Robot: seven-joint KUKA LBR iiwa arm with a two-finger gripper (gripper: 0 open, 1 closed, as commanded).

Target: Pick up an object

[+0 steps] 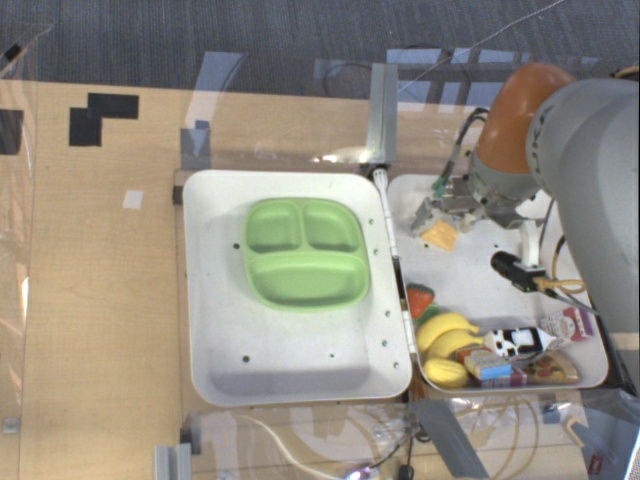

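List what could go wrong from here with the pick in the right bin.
The gripper sits over a thin yellow-orange piece lying flat on the floor of the right bin, so the fingers may slide over it. The piece also lies near the bin's wall, which could block a finger.

Around the green divided plate (305, 252) the left bin (215, 348) lies open for a reach, while the right bin (470, 278) leaves room mainly at its middle, its near edge crowded by bananas (447, 340), a cow toy (518, 342) and packets (500, 370).
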